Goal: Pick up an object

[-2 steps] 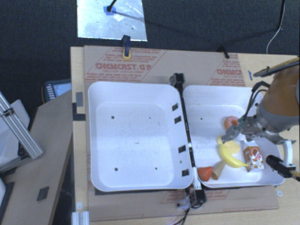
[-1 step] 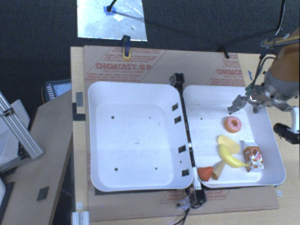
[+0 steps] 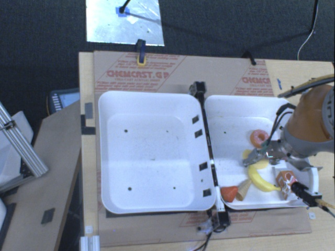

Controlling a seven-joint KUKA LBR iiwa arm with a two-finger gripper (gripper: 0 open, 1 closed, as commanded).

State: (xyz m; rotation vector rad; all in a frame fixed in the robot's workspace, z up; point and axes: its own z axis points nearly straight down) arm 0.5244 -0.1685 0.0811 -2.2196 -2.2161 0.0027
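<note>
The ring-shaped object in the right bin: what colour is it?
The ring is pinkish orange, seen in the camera view.

We are finding the left bin (image 3: 152, 150) offering open floor across its whole width. In the right bin (image 3: 230, 119), a banana (image 3: 260, 178), a pink ring (image 3: 258, 137) and a red piece (image 3: 229, 193) are crowding the near right part; the far left floor is lying open.
</note>
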